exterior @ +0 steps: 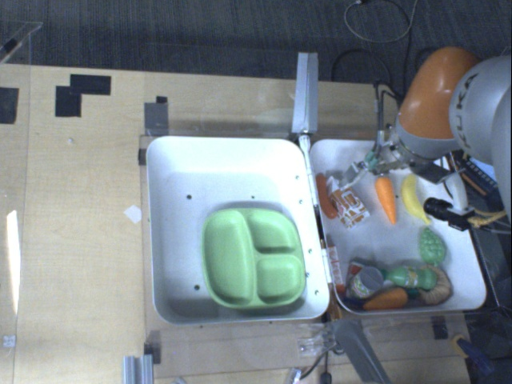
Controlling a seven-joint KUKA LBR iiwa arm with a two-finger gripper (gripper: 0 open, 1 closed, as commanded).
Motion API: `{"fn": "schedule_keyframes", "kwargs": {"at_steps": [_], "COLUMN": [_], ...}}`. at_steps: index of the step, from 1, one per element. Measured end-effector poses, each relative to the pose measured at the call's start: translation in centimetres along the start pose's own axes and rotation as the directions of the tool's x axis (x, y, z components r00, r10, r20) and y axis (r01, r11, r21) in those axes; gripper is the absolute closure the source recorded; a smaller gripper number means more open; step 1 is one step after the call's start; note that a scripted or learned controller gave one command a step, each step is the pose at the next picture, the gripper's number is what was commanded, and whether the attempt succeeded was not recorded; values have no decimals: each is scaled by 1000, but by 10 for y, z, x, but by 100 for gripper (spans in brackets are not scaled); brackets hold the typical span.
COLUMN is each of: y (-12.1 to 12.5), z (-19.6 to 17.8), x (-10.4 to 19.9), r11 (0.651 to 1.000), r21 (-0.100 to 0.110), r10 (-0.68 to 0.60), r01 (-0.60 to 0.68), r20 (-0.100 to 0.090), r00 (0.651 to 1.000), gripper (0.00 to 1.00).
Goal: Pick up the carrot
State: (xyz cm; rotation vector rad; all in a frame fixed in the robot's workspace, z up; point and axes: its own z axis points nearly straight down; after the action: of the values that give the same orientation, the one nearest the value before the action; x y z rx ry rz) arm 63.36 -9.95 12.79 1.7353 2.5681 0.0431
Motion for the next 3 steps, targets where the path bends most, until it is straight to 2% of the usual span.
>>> {"fn": "schedule_keyframes", "kwargs": {"at_steps": [1,2,3], "y": [-14,-39,-35], "z": [14,16,2], "x": [-14,-41,-40], "r11": [999,992,992], "r21": [3,-7,-12], "r10": [-43,-122,-126], "r01": [43,122,126], "r20": [-2,4,2], "r00": [999,992,992], "gripper": [0,0,100]}}
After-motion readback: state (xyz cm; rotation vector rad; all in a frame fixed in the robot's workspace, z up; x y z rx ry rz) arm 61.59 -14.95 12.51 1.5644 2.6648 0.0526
